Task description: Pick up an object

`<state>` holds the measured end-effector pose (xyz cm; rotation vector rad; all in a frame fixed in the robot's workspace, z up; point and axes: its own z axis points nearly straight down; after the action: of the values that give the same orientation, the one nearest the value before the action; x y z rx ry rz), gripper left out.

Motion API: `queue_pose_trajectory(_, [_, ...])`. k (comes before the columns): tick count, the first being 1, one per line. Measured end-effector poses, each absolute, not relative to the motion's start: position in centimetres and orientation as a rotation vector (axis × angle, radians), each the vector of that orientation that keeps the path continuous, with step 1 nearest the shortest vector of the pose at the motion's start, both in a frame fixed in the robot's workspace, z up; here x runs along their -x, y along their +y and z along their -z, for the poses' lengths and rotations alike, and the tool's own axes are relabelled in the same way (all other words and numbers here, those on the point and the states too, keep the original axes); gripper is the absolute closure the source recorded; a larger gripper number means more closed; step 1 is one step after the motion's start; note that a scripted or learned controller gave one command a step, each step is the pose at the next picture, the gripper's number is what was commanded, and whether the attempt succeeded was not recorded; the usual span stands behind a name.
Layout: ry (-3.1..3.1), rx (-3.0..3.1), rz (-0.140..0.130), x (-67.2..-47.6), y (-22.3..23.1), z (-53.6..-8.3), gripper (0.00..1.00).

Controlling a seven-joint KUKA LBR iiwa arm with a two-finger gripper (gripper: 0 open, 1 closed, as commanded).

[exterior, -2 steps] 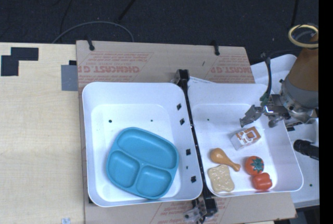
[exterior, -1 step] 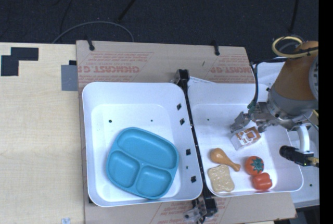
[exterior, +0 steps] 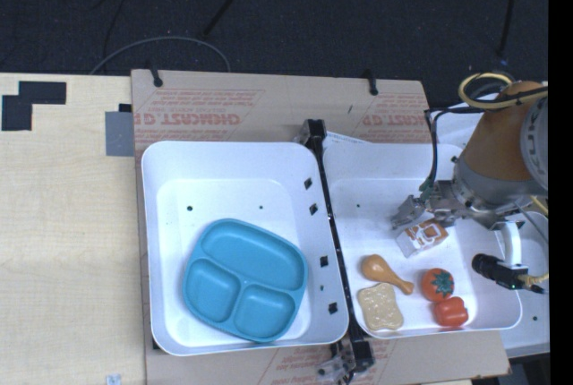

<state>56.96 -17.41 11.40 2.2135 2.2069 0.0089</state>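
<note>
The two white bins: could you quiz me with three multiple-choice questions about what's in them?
1. Where does the blue tray lie?
A. left bin
B. right bin
C. on the cardboard

2. How many red toy foods lie in the right bin?
A. none
B. two
C. five

3. Where is the gripper?
A. over the left bin
B. over the right bin
C. off the bench

Answers: 1 A, it sits in the left bin. 2 B, a tomato and a pepper. 3 B, it is beside a small carton.
</note>
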Motion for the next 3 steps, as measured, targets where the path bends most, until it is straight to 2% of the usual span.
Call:
queue_pose_trajectory(1, [2.199, -2.21, -0.009, -57.1, -17.6, -12.5, 1.0])
queue_pose_trajectory(2, [2.217, -2.223, -0.002, -57.2, -18.4, -18.6, 1.0])
queue_pose_trajectory(3, [2.22, -2.219, -0.003, -56.2, -18.5, -24.1, 1.0])
